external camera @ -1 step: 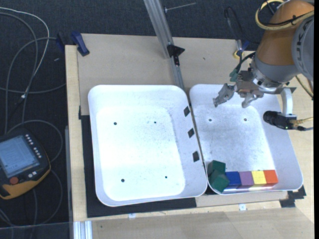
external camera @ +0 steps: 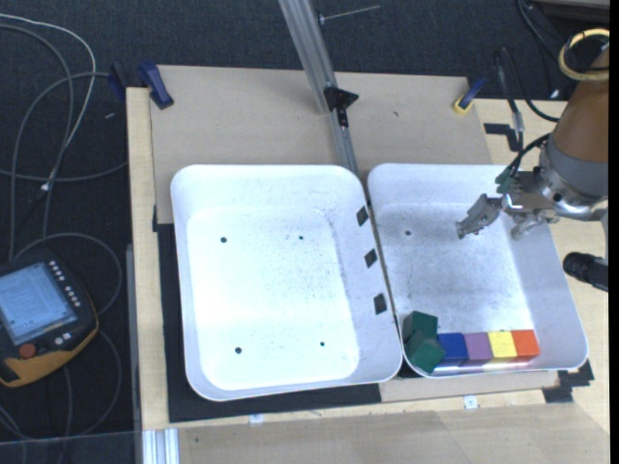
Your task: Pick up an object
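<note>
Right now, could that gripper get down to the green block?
Probably yes: the gripper hangs above the right bin, and nothing lies between it and the green block by the near wall.

Robotics lab: teach pendant [external camera: 39,312], floor cables [external camera: 44,95], clamped bench [external camera: 290,114].

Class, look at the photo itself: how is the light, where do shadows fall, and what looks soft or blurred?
Camera view: even, diffuse light, no harsh glare on the white bins; a faint shadow lies on the right bin's floor under the gripper; the gripper and arm look slightly soft, while the blocks along the near wall stay fairly crisp; the dark floor loses detail.
</note>
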Available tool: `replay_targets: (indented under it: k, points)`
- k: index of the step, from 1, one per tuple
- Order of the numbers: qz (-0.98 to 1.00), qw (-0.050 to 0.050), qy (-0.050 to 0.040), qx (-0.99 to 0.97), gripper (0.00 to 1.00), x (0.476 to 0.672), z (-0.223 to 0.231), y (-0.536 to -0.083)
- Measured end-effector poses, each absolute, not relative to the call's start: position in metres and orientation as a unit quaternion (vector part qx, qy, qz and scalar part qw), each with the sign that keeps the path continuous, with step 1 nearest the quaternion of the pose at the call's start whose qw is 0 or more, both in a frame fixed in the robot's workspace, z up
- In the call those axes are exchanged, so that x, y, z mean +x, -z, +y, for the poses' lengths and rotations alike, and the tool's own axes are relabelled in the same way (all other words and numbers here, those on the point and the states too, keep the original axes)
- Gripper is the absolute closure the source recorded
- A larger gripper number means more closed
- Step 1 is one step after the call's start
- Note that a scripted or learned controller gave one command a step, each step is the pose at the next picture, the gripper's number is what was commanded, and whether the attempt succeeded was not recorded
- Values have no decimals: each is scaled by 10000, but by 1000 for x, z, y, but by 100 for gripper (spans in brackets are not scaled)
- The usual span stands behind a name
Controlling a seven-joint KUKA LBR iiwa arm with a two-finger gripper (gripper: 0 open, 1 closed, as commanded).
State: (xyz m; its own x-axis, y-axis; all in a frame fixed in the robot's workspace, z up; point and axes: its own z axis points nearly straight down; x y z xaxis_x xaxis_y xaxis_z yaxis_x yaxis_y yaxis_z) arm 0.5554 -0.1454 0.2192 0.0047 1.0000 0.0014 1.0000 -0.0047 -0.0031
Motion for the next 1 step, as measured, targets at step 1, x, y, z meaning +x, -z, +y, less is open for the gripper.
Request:
replay_targets:
  k: [1]
  points:
    - [-7068, 46, -24, -7074, 0, 559, -154, -98]
